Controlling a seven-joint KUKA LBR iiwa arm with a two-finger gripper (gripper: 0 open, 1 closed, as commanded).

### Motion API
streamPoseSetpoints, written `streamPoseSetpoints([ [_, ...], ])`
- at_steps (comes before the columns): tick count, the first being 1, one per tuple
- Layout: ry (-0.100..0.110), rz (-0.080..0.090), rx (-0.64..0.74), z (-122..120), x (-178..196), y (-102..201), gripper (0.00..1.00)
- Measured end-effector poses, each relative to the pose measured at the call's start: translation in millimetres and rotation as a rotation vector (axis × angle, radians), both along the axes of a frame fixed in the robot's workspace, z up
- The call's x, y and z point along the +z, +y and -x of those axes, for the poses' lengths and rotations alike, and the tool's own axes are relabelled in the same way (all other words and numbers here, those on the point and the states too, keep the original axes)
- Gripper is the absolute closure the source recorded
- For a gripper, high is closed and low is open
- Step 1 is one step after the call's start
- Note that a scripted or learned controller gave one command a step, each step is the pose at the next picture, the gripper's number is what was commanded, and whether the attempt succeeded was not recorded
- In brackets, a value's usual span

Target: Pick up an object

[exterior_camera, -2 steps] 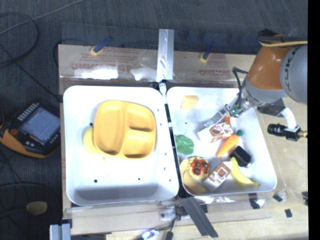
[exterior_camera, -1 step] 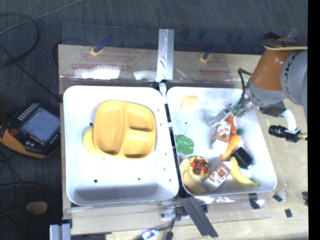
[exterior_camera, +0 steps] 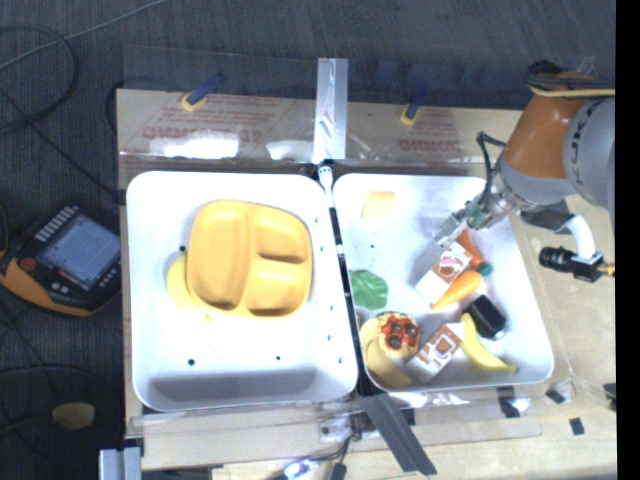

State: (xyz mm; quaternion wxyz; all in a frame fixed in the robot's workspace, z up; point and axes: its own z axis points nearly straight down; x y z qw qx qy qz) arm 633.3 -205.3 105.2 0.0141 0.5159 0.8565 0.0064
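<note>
A banana is lying at the lower right of the right bin, beside a small carton. Farther up, a carrot is resting mid-bin. Beyond it, the gripper is hanging low; its grip state cannot be told.
</note>
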Motion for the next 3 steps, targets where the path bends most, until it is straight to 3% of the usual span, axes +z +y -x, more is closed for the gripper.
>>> streamPoseSetpoints([
  [1, 0.035, -0.004, 0.032, 55.2, 53.5, -17.3, 1.0],
  [2, 0.036, -0.007, -0.151, 13.8, 21.2, 44.9, 1.0],
  [3, 0.035, -0.001, 0.0, -24.0, 76.1, 113.0, 1.0],
])
